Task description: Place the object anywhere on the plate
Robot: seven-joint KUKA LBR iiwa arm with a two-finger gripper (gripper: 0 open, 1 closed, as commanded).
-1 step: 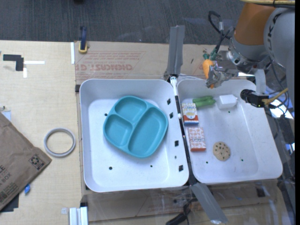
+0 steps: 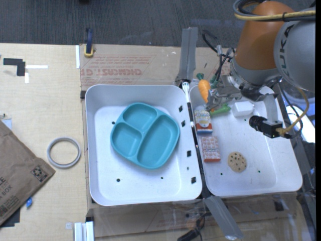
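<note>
1. Plate [image 2: 145, 134]: teal, glossy, rounded, three compartments; sits in the left white bin [image 2: 100, 185].
2. Right bin [image 2: 281, 179] holds an orange carrot-shaped toy [image 2: 203, 90], a small printed carton [image 2: 202, 121], a red-patterned flat packet [image 2: 210, 148] and a round speckled cookie [image 2: 236, 161].
3. Gripper [image 2: 216, 97]: low over the right bin's far-left corner, just beside the carrot; cannot tell whether it pinches anything.
4. Grey tape ring [image 2: 64, 151] lies on the bench.

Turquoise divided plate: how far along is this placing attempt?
Nothing looks done: the turquoise three-compartment plate in the left white bin bears nothing. In hand: the gripper hangs over the right white bin's far corner beside the orange carrot-shaped toy; no grasp is visible. Left: picking, carrying across, and placing.
</note>
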